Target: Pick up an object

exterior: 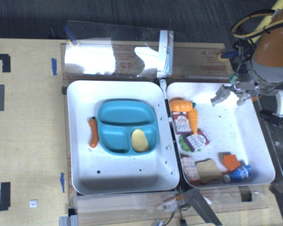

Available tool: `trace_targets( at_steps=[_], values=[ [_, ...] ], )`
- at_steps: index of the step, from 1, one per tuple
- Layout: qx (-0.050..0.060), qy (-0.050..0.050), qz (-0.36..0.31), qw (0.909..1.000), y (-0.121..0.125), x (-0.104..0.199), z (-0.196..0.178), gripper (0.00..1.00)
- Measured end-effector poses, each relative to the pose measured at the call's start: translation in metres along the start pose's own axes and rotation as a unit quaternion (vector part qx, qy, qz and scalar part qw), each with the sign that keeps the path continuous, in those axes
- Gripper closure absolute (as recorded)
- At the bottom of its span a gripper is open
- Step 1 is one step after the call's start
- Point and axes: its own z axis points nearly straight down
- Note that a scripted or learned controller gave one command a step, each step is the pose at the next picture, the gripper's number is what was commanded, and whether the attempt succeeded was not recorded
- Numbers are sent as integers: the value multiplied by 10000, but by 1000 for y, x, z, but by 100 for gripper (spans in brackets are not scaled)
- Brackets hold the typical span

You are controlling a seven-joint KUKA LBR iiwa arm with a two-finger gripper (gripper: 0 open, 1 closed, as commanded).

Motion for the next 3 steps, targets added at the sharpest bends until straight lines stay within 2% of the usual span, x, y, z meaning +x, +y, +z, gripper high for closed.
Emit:
trace_targets(
  at_steps=[1, 2, 3],
  values=[
    [-36, -12, -223, 9997, 11, 40, 84, 0],
    [-20, -7, 788, 9969, 40, 19, 101, 0],
    [-15, -15, 943, 9955, -25, -25, 100, 0]
  ],
)
